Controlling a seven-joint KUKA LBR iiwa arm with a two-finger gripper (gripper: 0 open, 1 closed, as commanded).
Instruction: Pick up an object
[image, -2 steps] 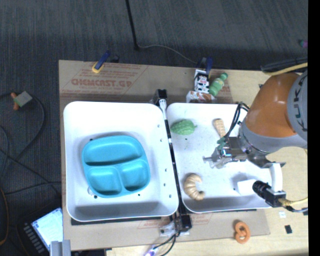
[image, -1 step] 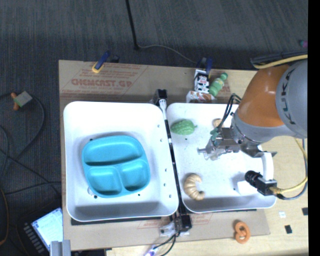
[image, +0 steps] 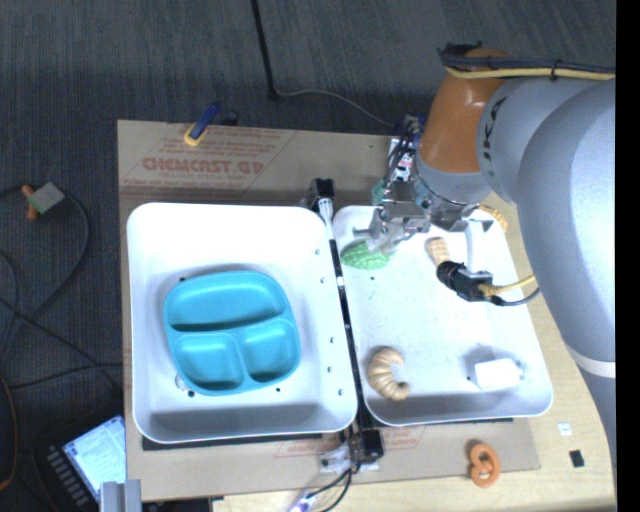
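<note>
My gripper hangs low over the far left corner of the right bin. Just under its tip lies a green leafy object, close to the bin's left wall; whether it is touched I cannot tell. A tan croissant-shaped pastry lies near the front of the same bin. At the front right corner sits a white block. A small tan piece lies right of the gripper. In the left bin rests a blue divided tray.
The grey arm with its orange band covers the right bin's far right side. An orange ring lies on the bench in front of the bins. A blue-and-yellow clip sits at the bench's back edge.
</note>
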